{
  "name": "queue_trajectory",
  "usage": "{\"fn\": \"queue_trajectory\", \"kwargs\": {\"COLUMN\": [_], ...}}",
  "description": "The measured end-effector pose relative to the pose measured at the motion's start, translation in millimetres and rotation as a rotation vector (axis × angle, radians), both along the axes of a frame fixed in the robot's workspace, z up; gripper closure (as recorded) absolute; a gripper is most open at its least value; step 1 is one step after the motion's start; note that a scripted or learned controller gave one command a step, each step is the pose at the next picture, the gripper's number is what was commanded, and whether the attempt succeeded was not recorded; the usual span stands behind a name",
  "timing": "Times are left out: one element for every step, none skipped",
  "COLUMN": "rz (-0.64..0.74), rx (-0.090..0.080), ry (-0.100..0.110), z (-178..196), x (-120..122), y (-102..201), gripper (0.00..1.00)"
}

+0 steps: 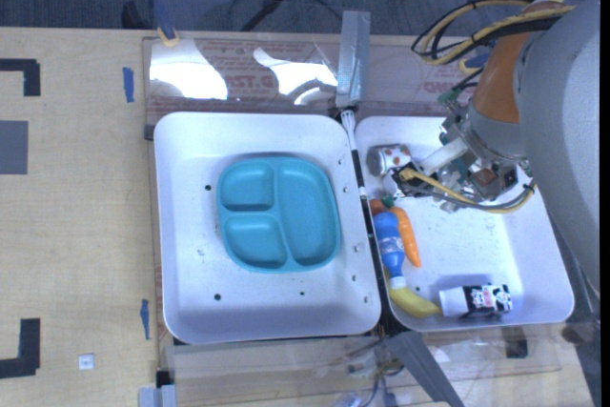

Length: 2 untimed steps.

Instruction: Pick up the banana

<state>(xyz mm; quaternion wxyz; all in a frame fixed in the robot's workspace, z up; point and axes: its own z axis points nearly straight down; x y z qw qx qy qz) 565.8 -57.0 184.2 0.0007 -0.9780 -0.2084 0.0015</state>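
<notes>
Banana [412,301] lying at near-left corner of right bin [543,248], beside black-and-white carton [487,298], just below blue bottle [389,245] and orange carrot [409,237]. Jaws [398,174] poised over far-left part of same bin, well apart from banana; state impossible to tell. Left bin [181,205] holding blue 3-compartment plate [279,213]. Both bins on wooden tabletop [71,234].

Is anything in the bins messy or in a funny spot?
Nothing looks spilled or broken. The blue divided plate sits neatly in the left bin. In the right bin, the banana, blue bottle and carrot crowd against the left wall, and the black-and-white carton lies on its side.
</notes>
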Motion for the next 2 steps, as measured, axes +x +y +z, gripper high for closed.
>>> {"fn": "queue_trajectory", "kwargs": {"rz": [-0.147,-0.143], "rx": [-0.001,-0.001], "ry": [-0.001,-0.001], "z": [0.3,10.4], "x": [85.6,86.1], "y": [28.1,29.2], "gripper": [1.0,1.0]}}
